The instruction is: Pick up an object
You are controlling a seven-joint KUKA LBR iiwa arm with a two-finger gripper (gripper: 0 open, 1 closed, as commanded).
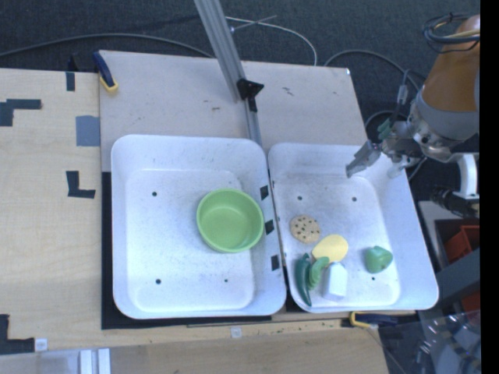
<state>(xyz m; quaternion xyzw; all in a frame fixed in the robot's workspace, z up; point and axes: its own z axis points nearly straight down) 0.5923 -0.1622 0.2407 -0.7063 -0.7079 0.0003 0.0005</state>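
Objects for picking lying clustered in the near half of the right bin [405,232]: cookie [305,227], yellow piece [330,248], small green piece [378,259], white block [337,280] and a dark green leafy item [306,275] along the bin's left wall. Gripper [376,162] hovering above the far right corner of that bin, well apart from all of them. One grey finger [362,160] seen slanting down toward the bin floor; second finger hard to separate from the wrist hardware, so opening width impossible to judge. Nothing visible between the fingers. Orange band [456,68] above the wrist partly cut off at the top right edge.

Yellow piece touching the white block and the leafy item, outlines merging, exact shapes hard to make out. Green piece set apart near the right wall.

Left bin [129,209] holding a green bowl [229,220], upright, right of centre. Metal pole [222,37] crossing the bench from the top edge, ending at a black clamp [249,89] above the seam between the bins. Blue and yellow clamp [105,72] at the board's far left corner. Dark tape marks [78,184] on the wooden surface at left. No readable writing or labels anywhere.
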